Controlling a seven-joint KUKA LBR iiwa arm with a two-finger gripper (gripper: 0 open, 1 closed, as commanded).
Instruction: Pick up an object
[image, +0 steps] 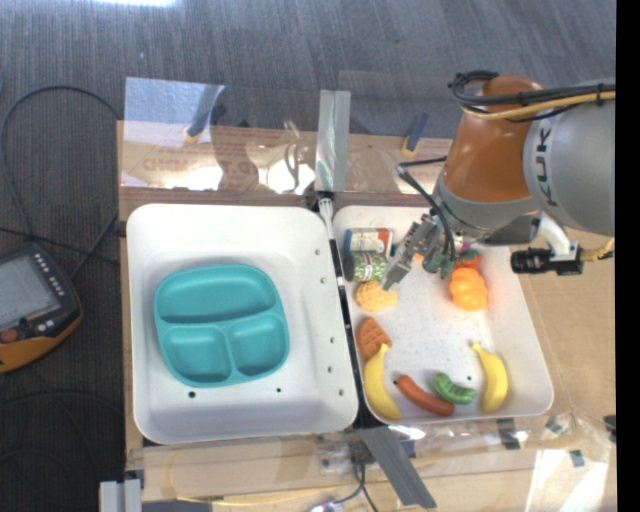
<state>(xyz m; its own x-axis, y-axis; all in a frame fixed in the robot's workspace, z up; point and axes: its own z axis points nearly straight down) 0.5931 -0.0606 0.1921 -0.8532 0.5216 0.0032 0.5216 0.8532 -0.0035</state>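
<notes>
Yellow, bumpy toy corn (374, 296) is lying in the right bin (530, 350), just beside the gripper (398, 268), whose fingers are spreading open above it, gripping nothing. Two bananas (380, 385), a red sausage (424, 396), a green pepper (453, 388) and an orange pumpkin (468, 288) are sharing that bin. A teal divided plate (220, 322) is sitting in the left bin (160, 235).

The surface (585, 330) is a light wood-toned bench top, and two shallow white bins rest directly on it side by side, touching along their inner edges. The left bin (170, 225) sits toward the middle of the view, the right bin (525, 350) beside it. Behind both bins a clear plastic sheet (240, 165) stands along the surface's far edge.
</notes>
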